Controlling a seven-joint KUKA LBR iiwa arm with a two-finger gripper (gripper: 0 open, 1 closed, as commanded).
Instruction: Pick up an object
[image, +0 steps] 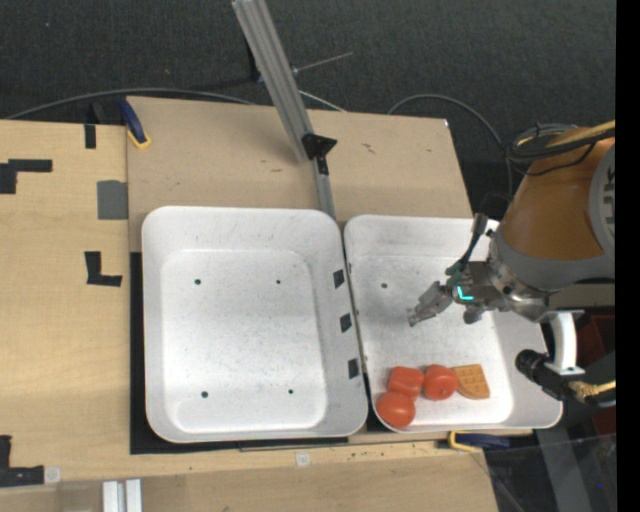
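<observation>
The gripper (448, 304) hangs over the middle of the right bin (400, 240), its dark fingers (425, 309) reaching toward that bin's left wall and carrying nothing; whether they stand apart or together cannot be told from this slanted view. The things to pick lie along the near wall of the right bin: three red tomato-like pieces (412, 392) bunched together and touching, and just beside them, toward the bin's right wall, a tan cracker-like square (472, 381). From the fingers, the whole cluster lies toward the bin's near edge, slightly on the arm's side, with bare bin floor between. Taken as a group, the row has its long axis running parallel to the near wall, left to right; the single red pieces look roundish and show no clear pointing direction, while the cracker sits with its edges slightly askew to the wall. The left bin (180, 240) sits alongside on the counter (60, 300).
</observation>
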